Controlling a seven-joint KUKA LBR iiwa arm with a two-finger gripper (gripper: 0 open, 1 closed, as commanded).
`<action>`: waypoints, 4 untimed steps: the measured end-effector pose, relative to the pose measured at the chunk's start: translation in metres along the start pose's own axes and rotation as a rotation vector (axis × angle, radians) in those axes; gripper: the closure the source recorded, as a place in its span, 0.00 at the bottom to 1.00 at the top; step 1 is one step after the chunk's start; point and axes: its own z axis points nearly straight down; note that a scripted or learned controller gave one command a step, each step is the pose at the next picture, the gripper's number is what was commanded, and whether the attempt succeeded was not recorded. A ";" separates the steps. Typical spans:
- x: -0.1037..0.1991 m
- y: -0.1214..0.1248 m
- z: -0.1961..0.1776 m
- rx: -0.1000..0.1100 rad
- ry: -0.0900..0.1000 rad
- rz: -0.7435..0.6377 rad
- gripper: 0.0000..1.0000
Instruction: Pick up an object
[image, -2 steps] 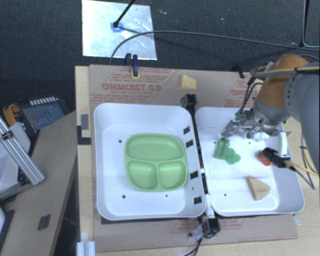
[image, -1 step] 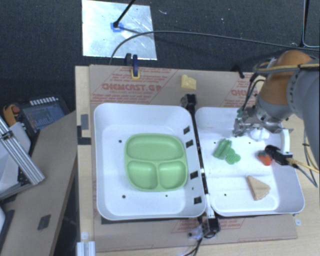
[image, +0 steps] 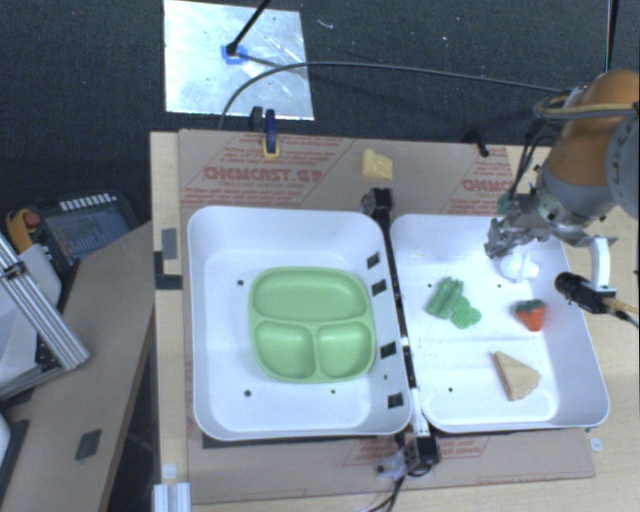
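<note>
In the right bin (image: 560, 400) lie a green toy vegetable (image: 452, 303), a red and orange toy (image: 531, 314), a tan wedge (image: 516, 376) and a small white object (image: 520, 265). My gripper (image: 505, 241) hangs at the bin's far side, right above and touching the white object. Its fingertips are dark and blurred against the bin, so their spread cannot be read.
The left bin (image: 215, 260) holds a green three-compartment tray (image: 310, 322). A black divider clip strip (image: 392, 300) runs between the bins. A small yellow block (image: 377, 164) lies on the cardboard behind the bins. Cables cross the dark background.
</note>
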 end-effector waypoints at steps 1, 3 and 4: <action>0.007 -0.005 -0.053 0.000 0.000 -0.005 1.00; 0.057 -0.007 -0.091 0.007 0.003 -0.009 1.00; 0.111 -0.008 -0.095 0.005 0.004 -0.011 1.00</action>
